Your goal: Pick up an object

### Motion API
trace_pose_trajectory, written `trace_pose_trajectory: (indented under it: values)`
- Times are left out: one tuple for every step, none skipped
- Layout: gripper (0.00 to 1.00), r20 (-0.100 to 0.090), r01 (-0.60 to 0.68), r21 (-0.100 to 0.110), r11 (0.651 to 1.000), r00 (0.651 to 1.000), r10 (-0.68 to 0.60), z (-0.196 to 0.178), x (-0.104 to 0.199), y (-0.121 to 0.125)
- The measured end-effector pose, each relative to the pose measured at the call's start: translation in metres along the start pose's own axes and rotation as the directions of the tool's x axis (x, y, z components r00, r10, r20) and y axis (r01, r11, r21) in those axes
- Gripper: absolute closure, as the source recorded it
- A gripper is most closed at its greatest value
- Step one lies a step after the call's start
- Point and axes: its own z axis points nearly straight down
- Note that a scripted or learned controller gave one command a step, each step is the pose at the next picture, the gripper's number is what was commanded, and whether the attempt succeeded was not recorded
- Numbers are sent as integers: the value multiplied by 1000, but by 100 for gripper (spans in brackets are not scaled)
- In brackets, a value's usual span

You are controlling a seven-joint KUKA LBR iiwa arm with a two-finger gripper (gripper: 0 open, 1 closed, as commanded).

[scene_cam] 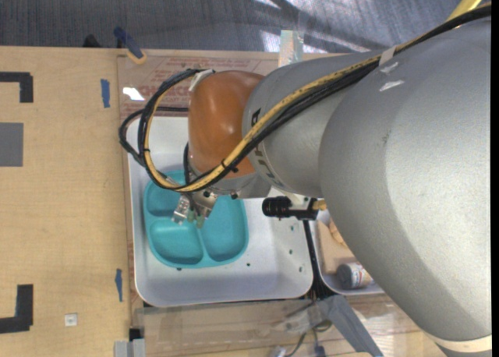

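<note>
Teal divided dish [195,237] is the one object lying in the left white bin [269,281], resting flat on the bin floor toward its left side, with three shallow compartments showing. The jaws [190,213] hang directly over the dish, their metal tips down at the ridge where the compartments meet, near the dish's upper middle. Whether the tips touch the dish or sit just above it cannot be told, and whether the jaws are released or clenched cannot be told either, since the wrist covers them from above. Nothing is seen lifted. The grey arm [374,153] with its orange band [218,125] reaches in from the right and covers much of the bin's upper part. A small cylindrical item [352,274] lies in the right bin [343,289], well apart from the jaws.
</note>
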Motion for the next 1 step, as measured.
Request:
trace_pose_trajectory:
  values:
    - [100, -10, -150, 18, 989, 989, 150, -93, 7, -5]
